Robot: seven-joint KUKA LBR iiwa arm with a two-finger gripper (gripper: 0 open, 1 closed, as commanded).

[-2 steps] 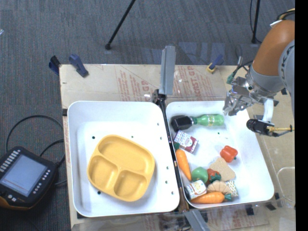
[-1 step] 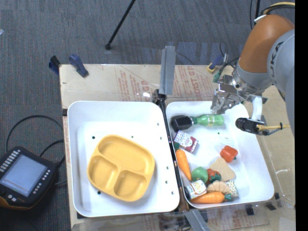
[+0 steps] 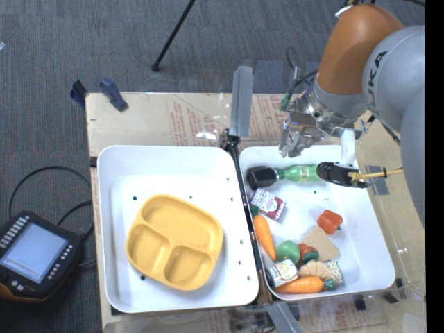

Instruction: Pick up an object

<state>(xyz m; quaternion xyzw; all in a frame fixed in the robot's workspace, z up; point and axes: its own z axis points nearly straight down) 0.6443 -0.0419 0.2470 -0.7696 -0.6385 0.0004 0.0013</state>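
Fingers (image 3: pixel 292 145) slightly parted, gripping nothing, hovering over right bin (image 3: pixel 371 252) back edge. Just below them: green bottle (image 3: pixel 303 173) lying flat, black object (image 3: pixel 261 177) at its left end. Farther below: carrot (image 3: pixel 263 236), red pepper (image 3: pixel 330 220). Well left: yellow tray (image 3: pixel 175 241).

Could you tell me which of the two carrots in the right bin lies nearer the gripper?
The carrot by the bin's left wall; the other carrot lies at the front edge, farther from the gripper.

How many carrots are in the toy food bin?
2. One carrot lies along the right bin's left wall. The other carrot lies at the front of the food pile. More could be hidden under the pile.
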